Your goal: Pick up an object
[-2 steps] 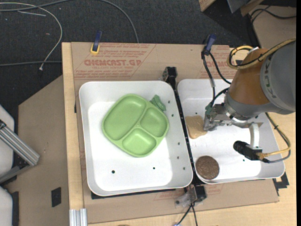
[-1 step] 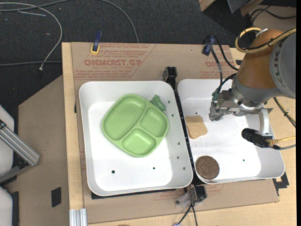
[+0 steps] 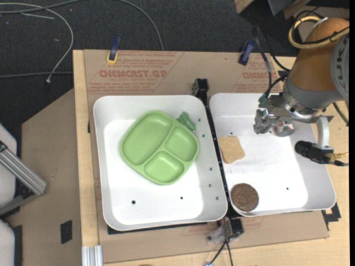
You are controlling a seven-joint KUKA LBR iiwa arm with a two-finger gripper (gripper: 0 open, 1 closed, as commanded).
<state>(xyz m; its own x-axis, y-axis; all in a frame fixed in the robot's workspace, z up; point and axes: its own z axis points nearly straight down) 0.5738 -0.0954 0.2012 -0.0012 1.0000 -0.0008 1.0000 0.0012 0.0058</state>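
Camera view: cardboard [image 3: 138,71] reads "CHEMCAST GP"; jaws' state above right bin [image 3: 310,198] unclear.

You can read red print on the cardboard sheet [image 3: 145,71] under the bins: "CHEMCAST GP", once above the left bin, and again, partly hidden, above the right bin.

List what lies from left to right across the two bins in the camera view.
Green divided plate in the left bin → small dark green piece at the plate's upper right edge → tan bread-like slice in the right bin → gripper.
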